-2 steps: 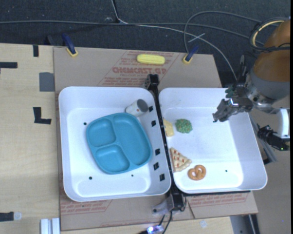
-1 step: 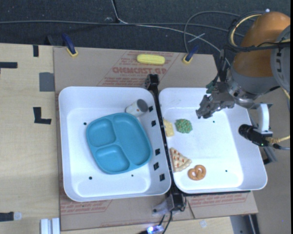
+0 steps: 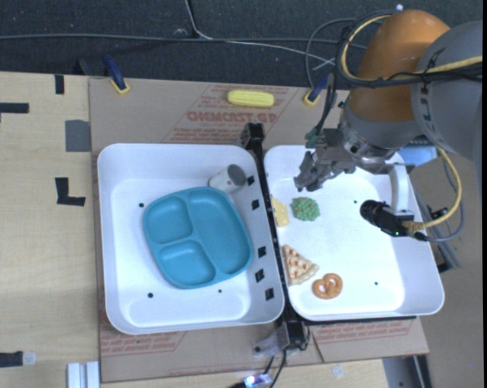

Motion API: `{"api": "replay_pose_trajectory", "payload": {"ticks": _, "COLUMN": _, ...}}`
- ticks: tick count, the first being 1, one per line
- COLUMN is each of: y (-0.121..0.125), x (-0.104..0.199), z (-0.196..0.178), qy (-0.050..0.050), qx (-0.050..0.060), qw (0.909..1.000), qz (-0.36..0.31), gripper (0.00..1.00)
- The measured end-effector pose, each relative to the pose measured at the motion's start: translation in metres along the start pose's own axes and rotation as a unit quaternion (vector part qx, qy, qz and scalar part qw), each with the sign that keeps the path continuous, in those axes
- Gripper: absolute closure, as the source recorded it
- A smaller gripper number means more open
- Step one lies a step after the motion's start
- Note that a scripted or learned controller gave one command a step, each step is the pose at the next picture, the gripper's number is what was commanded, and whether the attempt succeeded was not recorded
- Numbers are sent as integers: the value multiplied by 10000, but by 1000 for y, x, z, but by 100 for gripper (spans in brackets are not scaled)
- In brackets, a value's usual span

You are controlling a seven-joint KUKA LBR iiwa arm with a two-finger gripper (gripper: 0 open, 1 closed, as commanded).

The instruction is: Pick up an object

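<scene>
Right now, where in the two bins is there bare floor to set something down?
Right bin: open floor right of the broccoli and pretzel. Its left edge is crowded, with the pizza slice too. Left bin: the blue tray fills most, leaving bare strips in front and on the left.

So the count: two white bins, the left bin (image 3: 114, 241) and the right bin (image 3: 405, 281), with one blue divided plate (image 3: 196, 237) and one small white cup (image 3: 227, 178) in the left. The right one's got four food bits: one green broccoli-looking piece (image 3: 306, 209), one pale yellow chunk (image 3: 281, 213), one pizza slice (image 3: 297, 263) and one pretzel (image 3: 328, 285). Outside the bins there's one yellow corn-like thing (image 3: 250, 99) on the cardboard, plus two blue-and-yellow clamps, the left clamp (image 3: 116, 77) and the right clamp (image 3: 315, 93).
</scene>
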State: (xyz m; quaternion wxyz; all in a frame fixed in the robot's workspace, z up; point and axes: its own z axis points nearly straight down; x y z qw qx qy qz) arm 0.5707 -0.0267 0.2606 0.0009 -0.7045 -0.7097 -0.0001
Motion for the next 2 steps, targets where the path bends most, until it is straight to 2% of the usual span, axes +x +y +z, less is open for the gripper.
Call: {"api": "replay_pose_trajectory", "payload": {"ticks": 2, "y": 27, "x": 97, "z": 8, "qy": -6, "qx": -1, "qw": 10000, "qz": 7, "gripper": 100}}
